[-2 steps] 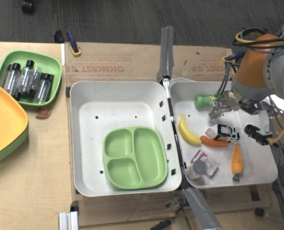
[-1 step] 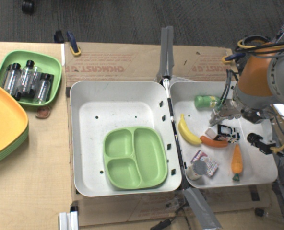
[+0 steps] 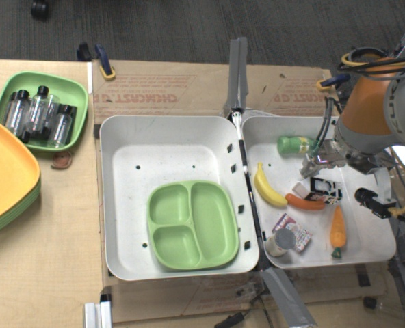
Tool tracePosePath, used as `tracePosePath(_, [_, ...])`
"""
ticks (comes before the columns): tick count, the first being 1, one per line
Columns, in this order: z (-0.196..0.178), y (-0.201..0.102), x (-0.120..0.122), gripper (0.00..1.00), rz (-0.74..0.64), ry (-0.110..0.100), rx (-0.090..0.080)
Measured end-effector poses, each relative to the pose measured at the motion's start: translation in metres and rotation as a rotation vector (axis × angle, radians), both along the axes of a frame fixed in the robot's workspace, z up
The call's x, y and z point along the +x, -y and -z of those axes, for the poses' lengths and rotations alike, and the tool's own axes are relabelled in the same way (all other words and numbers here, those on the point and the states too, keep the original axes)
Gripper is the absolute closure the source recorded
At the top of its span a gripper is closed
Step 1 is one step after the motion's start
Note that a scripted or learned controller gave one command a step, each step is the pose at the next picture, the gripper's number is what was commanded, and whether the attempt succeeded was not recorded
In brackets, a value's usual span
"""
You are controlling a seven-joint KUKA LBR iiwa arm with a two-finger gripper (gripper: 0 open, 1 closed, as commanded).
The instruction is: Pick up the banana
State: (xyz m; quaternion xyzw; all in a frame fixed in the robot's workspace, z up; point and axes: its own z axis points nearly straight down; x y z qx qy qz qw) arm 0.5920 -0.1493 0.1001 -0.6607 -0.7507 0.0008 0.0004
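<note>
Whether the fingers are parted or together cannot be told; the gripper, dark metal, hangs over the right bin above a smooth red-orange chilli-shaped toy. Just left of it lies the banana, a glossy yellow curve near the bin's left wall. A tapered orange carrot lies nearby. The left bin holds a green three-compartment plastic plate.
</note>
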Motion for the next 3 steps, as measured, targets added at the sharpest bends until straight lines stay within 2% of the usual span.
tracePosePath(1, [0.009, 0.006, 0.009, 1.00, -0.010, 0.002, 0.000])
tracePosePath(2, [0.009, -0.030, -0.026, 1.00, -0.015, 0.000, 0.000])
tracePosePath(3, [0.009, 0.025, -0.067, 1.00, 0.094, -0.001, 0.001])
